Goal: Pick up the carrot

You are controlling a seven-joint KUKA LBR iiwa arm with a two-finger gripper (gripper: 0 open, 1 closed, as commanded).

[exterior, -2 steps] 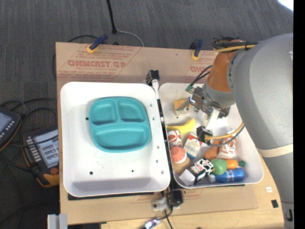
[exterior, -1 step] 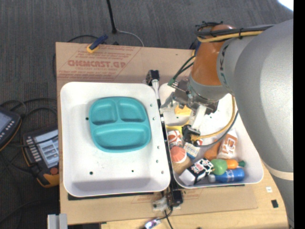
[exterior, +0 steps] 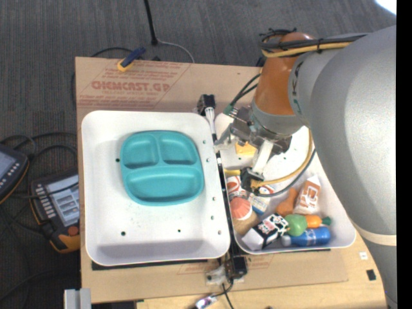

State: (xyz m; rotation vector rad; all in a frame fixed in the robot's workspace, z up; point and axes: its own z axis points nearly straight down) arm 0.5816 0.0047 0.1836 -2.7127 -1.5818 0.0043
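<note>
An orange, elongated carrot (exterior: 286,203) lies at a slant in the right bin (exterior: 340,235), among packed items near that bin's middle. My gripper (exterior: 251,161) hangs over the upper left part of the same bin, above a yellow item (exterior: 245,150). It is up and to the left of the carrot and apart from it. The arm's grey body covers the bin's right side.
The left bin (exterior: 96,172) holds a teal divided plate (exterior: 162,167). Around the carrot lie a white-and-orange bottle (exterior: 310,195), a green toy (exterior: 297,224), a blue bottle (exterior: 310,238), a black-and-white toy (exterior: 271,227), red-and-white cans (exterior: 234,185) and a peach-red item (exterior: 241,208).
</note>
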